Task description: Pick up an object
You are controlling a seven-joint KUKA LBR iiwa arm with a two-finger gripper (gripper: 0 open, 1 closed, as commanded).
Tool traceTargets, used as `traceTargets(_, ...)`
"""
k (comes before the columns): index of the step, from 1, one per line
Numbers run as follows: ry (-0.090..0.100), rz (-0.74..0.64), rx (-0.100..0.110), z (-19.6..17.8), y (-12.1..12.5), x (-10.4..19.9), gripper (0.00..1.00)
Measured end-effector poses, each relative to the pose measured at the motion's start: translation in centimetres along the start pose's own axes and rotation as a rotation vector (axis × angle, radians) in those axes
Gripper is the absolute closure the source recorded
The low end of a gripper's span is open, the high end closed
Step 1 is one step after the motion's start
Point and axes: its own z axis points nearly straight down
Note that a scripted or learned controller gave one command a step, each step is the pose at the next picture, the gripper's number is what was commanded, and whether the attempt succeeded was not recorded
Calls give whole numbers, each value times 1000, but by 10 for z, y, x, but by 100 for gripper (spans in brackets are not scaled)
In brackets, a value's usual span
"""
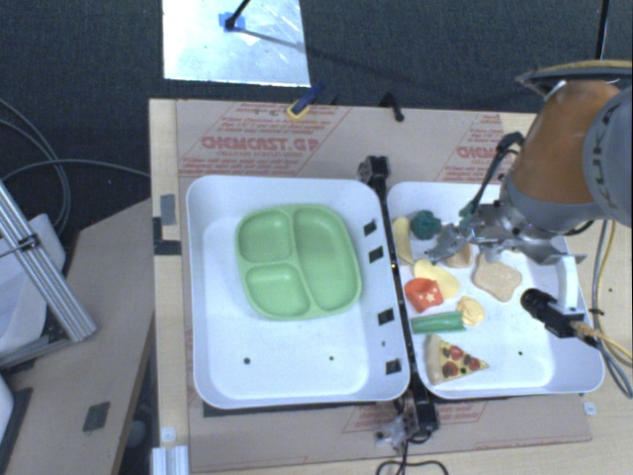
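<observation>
From my seat I see the gripper (pixel 457 237) low in the right bin (pixel 569 369), over the toy food near a tan bread piece (pixel 457 256); I cannot tell how its fingers stand. A toast slice (pixel 497 280), red pepper (pixel 423 292) and pizza slice (pixel 453 358) lie close. The green divided plate (pixel 297 261) sits in the left bin (pixel 213 359).

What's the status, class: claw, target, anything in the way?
Claw low over right bin, grip unclear. Nothing seen held. Toy food crowded beneath: green piece, tomato, pizza slice. Green tray sits in left bin.
</observation>
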Motion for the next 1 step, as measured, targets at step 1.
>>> traceTargets(1,3,4,15,7,-36,59,0)
